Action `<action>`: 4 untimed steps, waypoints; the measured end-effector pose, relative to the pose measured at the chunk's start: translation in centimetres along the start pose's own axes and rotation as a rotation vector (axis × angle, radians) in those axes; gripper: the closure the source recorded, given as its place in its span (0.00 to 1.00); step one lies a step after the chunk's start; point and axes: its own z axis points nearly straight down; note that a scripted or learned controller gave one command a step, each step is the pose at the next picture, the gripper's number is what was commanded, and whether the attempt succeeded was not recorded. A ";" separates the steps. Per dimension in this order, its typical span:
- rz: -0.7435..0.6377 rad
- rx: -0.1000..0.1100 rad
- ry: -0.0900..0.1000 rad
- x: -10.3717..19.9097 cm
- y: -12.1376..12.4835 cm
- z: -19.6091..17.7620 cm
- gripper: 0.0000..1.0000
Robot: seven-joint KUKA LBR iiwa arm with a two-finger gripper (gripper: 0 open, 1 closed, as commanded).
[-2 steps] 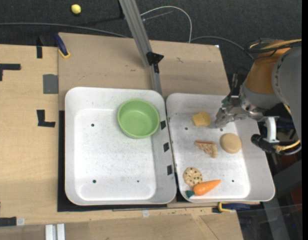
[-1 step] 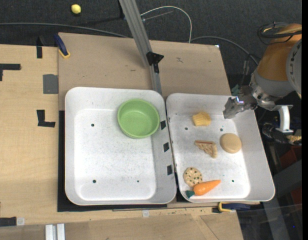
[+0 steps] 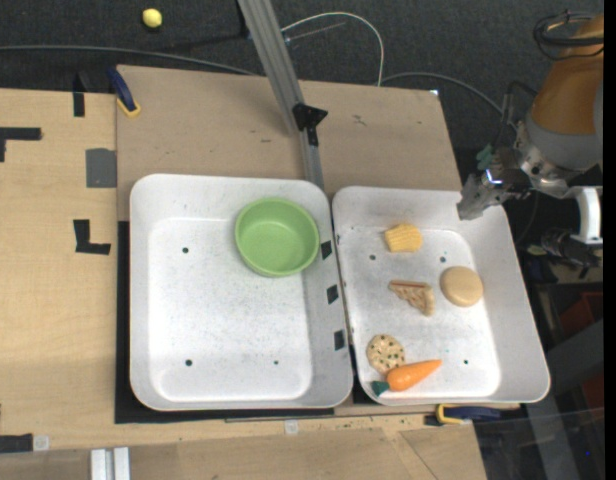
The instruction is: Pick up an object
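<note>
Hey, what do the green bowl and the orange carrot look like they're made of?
Green bowl: likely moulded plastic, an even matte green with a smooth rim. Carrot: probably a plastic or rubber toy, given its flat uniform orange and green tip; the view is too coarse to be sure.

We see the arm [image 3: 568,98] cut off by the right edge, its upper part out of frame. The gripper [image 3: 475,200] is small and dark against the right bin's rim [image 3: 508,230] just beneath it; we cannot tell how its fingers stand. Far below it, the carrot's green end [image 3: 379,388] blurs into shadow.
</note>
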 end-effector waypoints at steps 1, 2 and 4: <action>0.000 -0.001 0.000 0.4 0.1 -6.3 1.00; -0.003 0.008 0.003 5.8 -0.5 -4.5 1.00; -0.003 0.010 0.002 15.8 -3.3 -1.6 1.00</action>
